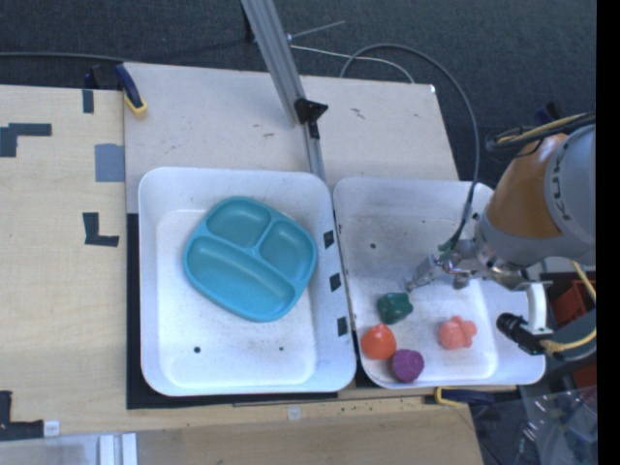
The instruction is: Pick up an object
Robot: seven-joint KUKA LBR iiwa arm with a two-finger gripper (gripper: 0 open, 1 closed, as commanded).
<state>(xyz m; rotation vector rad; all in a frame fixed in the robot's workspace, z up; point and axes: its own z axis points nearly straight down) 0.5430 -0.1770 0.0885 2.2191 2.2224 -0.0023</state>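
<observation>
Several small objects lie in the right bin (pixel 387 201): a dark green piece (pixel 394 307), an orange-red ball (pixel 378 341), a purple lump (pixel 407 364) and a salmon-coloured toy (pixel 456 333). My gripper (pixel 434 271) hangs over the middle of that bin, just up and to the right of the green piece. Nothing is visibly held in it. The grey arm with its orange band (pixel 528 201) reaches in from the right.
The left bin (pixel 165 356) holds a blue divided plate (pixel 250 257). A metal pole (pixel 281 56) slants down to the bins' shared rim. A black cable (pixel 455 95) loops over the bench behind the right bin.
</observation>
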